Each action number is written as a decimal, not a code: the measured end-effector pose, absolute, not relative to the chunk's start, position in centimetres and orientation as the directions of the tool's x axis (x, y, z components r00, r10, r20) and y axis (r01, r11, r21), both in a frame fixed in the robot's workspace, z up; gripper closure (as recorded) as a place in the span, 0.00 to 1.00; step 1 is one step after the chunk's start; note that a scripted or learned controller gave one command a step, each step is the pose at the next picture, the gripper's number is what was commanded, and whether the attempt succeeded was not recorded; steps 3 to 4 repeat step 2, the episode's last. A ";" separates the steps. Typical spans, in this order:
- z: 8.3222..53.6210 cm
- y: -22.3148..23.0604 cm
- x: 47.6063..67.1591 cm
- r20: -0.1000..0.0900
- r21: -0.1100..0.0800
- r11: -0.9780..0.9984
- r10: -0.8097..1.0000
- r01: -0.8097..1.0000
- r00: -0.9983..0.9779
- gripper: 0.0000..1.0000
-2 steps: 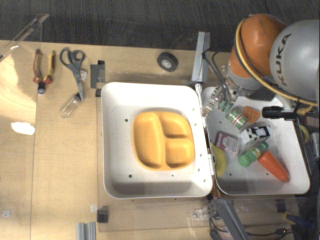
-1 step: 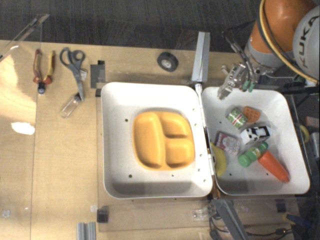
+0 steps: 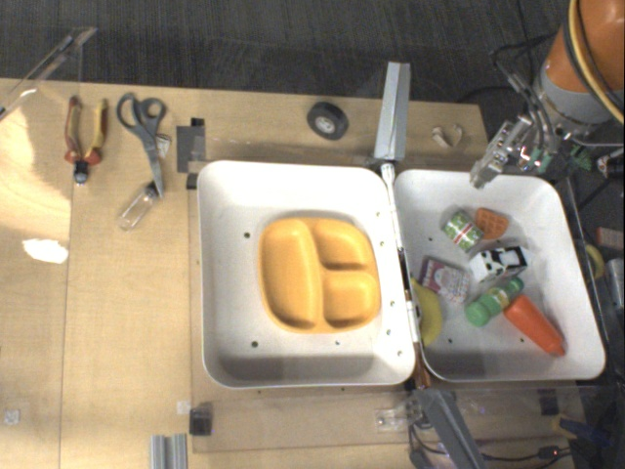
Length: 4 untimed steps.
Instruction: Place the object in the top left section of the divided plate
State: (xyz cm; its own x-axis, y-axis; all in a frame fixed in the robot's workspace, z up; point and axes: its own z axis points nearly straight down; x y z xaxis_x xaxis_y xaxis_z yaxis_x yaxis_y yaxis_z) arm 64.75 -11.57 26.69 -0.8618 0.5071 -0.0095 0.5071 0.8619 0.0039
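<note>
The divided plate (image 3: 318, 272) is lying in the middle of the left bin (image 3: 225, 291). Right of the plate, the right bin (image 3: 576, 355) is holding a can (image 3: 459, 229), a toy carrot (image 3: 535, 323), a bottle (image 3: 491, 302), a packet (image 3: 447, 280) and a banana (image 3: 429, 310). Left of the plate, scissors (image 3: 146, 135) and pliers (image 3: 81, 137) are lying on the bench (image 3: 98, 360). Behind the plate, a tape roll (image 3: 328, 119) is resting. The gripper (image 3: 485, 172) is hanging over the right bin's far edge.

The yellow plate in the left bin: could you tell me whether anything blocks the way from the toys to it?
Only the raised bin walls lie between the toys in the right bin and the plate; the plate's sections look bare.
</note>
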 end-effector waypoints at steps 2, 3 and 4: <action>24.4 -20.6 65.6 -0.010 0.002 0.875 0.483 0.483 -0.875 1.00; 24.4 -20.6 65.6 -0.010 0.002 0.875 0.483 0.483 -0.875 1.00; 24.4 -20.6 65.6 -0.010 0.002 0.875 0.483 0.483 -0.875 1.00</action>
